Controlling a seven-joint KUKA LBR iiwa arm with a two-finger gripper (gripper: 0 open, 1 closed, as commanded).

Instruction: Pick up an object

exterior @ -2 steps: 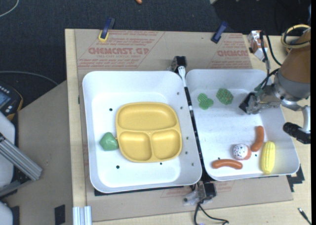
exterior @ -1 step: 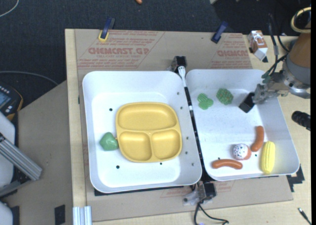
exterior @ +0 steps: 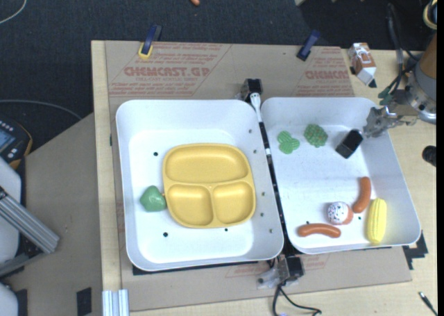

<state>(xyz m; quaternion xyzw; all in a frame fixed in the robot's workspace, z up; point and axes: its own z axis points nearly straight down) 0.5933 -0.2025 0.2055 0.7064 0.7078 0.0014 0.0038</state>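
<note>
Hovering at right bin far corner, gripper, finger state unclear. Beside black block, nothing held. Risks: clipping bin wall, nudging block away, closing on air.

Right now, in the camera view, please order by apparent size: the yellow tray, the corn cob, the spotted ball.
1. yellow tray, clearly the largest
2. corn cob
3. spotted ball, the smallest
</note>
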